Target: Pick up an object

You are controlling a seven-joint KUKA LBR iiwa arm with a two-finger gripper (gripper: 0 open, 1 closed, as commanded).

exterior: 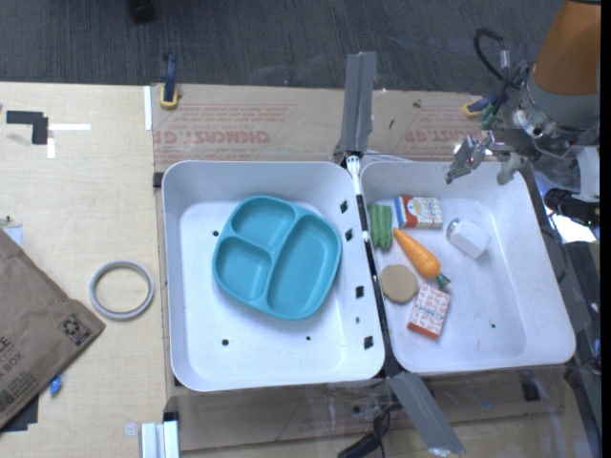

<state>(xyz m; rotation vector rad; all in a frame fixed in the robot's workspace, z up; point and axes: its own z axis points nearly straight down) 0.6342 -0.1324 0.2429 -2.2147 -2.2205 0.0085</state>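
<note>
The right bin [535,342] holds a green vegetable [382,225], a small white and orange carton [418,211], an orange carrot [417,253], a white block [468,238], a tan round biscuit [399,283] and a red and white packet [430,310]. My gripper [484,164] hangs above the far right corner of this bin, up and to the right of the white block. Its fingers stand open with nothing between them.
A blue divided plate [277,256] lies in the left bin [191,351]. On the bench to the left sit a tape ring [121,288] and a brown cardboard box [38,327]. A grey divider post [358,103] rises between the bins at the back.
</note>
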